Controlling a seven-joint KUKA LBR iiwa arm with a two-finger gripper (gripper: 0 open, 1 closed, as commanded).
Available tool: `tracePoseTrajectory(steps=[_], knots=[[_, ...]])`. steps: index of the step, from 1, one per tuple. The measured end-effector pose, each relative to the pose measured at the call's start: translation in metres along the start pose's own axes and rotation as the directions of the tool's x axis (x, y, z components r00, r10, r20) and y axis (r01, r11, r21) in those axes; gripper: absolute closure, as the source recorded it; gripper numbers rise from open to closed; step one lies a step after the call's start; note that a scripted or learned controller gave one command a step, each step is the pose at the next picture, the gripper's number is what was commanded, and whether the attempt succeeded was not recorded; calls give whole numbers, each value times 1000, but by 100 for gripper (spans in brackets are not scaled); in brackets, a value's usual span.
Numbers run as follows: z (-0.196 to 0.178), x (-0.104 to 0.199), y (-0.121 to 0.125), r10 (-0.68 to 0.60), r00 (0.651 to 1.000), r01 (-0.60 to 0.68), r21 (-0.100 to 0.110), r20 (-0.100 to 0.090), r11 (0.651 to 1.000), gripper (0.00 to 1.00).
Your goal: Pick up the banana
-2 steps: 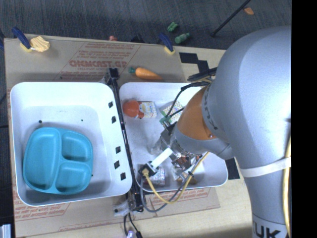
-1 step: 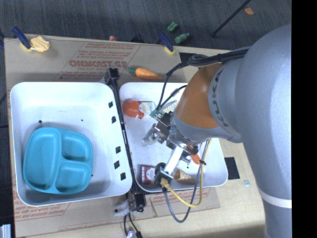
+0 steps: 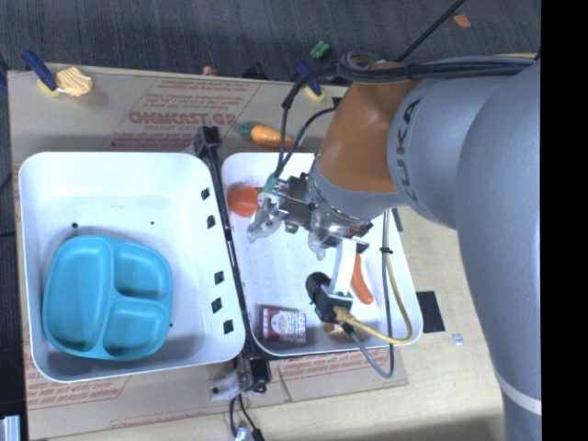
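My gripper (image 3: 290, 230) hangs low over the middle of the right bin (image 3: 241, 274), its wrist under the orange band. The two fingers (image 3: 262, 224) stand apart over bare white floor, open, with nothing between them. Just left of them, by the bin's back left corner, lies a round orange piece (image 3: 242, 198). A red-orange elongated piece (image 3: 362, 281) rests on something white to the right of the gripper. The arm's bulk covers the back and right part of this bin, and whatever lies beneath it is hidden.
A dark red box (image 3: 280, 325) lies at the right bin's front wall. The left bin (image 3: 55, 177) holds a blue divided plate (image 3: 108, 297). An orange carrot-like item (image 3: 266, 136) and a yellow object (image 3: 73, 83) sit on the cardboard behind the bins. A yellow cable (image 3: 390, 333) loops at front right.
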State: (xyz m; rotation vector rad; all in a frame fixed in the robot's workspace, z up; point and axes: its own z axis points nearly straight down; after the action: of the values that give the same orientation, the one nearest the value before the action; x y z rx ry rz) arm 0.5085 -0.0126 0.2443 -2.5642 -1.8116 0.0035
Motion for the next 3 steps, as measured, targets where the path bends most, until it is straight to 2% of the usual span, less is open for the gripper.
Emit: tracePoseTrajectory(steps=[1,2,3], knots=[[54,61,-52,-66,998,66,3,1,998,0],[77,159,-92,168,986,-168,2,2,986,0],[67,159,-92,162,987,-162,5,4,987,100]])
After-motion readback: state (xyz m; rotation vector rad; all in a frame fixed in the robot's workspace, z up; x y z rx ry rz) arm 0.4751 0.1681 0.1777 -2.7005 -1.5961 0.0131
